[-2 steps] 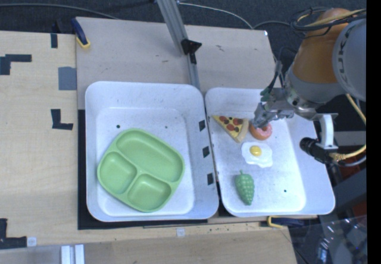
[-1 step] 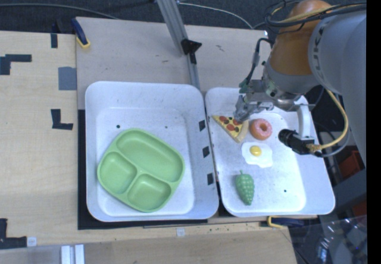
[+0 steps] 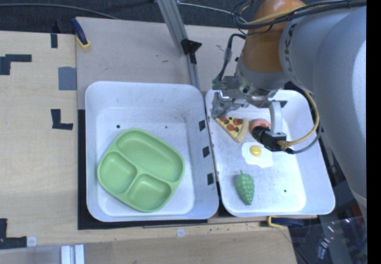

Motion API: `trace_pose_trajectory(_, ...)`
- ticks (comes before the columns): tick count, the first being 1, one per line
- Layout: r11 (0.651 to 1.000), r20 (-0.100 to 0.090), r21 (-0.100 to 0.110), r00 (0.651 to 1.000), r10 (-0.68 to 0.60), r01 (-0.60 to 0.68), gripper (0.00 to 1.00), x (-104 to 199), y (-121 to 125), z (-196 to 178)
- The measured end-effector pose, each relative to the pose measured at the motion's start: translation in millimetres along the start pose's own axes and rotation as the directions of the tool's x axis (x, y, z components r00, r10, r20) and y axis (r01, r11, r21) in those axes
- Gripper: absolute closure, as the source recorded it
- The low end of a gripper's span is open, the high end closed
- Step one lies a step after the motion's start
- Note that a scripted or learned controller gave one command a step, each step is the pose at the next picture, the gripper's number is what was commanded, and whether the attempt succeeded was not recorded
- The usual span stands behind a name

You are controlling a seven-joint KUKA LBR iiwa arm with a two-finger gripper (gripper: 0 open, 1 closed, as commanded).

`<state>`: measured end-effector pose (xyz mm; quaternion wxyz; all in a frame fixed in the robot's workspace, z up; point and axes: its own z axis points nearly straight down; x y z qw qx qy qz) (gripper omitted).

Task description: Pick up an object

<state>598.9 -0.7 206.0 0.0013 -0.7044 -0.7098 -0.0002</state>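
Holdings, right-hand bin [image 3: 315, 197]: one toy pizza slice [image 3: 233, 127] toward the bin's 10 o'clock corner; one fried egg [image 3: 256, 154] near the bin's centre, at about 5 o'clock from the slice; one small red piece [image 3: 259, 124] just at 3 o'clock of the slice, partly hidden behind my black fitting; one green bunch of grapes [image 3: 244, 188] at 6 o'clock, well apart from the rest. Left-hand bin [image 3: 95, 138]: one green divided plate [image 3: 141, 169], lying flat. My gripper [image 3: 225, 108] hangs at the slice's 11 o'clock edge, close above it; whether it is spread or closed I cannot tell, as my own wrist covers it. Nothing visibly held. Likely target, by my judgement: the pizza slice. Risks noted: the slice is thin and flat, so I may skid over it or pinch only its crust corner and drop it on the lift; the bin wall at 9 o'clock sits just beside me and could catch me on the descent; the red piece and egg lie near enough to be nudged.
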Motion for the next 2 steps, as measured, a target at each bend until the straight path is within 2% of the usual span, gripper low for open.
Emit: trace_pose_trajectory(2, 1.0, 0.0, -0.002, 1.0, 0.001, -0.001, 1.0, 97.9, 37.9, -29.0)
